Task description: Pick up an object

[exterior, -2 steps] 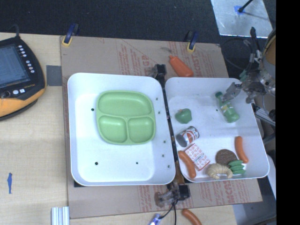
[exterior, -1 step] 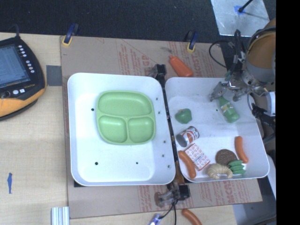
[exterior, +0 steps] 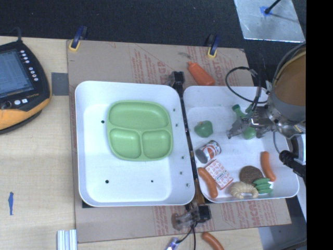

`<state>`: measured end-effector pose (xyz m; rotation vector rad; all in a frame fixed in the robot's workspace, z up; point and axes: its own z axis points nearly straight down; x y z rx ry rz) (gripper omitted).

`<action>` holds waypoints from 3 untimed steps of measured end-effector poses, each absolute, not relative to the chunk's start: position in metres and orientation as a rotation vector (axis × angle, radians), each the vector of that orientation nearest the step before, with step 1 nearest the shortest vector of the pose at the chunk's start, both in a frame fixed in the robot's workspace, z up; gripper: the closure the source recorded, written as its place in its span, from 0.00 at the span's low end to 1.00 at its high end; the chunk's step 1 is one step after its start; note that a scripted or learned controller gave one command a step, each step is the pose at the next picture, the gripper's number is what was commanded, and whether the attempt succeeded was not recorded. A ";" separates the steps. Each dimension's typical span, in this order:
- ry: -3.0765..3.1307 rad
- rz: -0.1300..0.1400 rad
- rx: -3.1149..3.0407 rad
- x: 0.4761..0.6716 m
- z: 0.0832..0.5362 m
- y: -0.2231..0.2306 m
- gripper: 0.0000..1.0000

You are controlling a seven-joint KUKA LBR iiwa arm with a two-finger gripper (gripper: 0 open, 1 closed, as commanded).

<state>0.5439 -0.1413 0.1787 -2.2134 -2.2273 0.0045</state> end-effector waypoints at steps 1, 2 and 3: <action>-2.223 0.004 -2.219 0.541 0.170 -0.213 0.00; -2.228 0.005 -2.213 0.602 0.154 -0.170 0.00; -2.226 0.006 -2.211 0.538 0.133 -0.098 0.00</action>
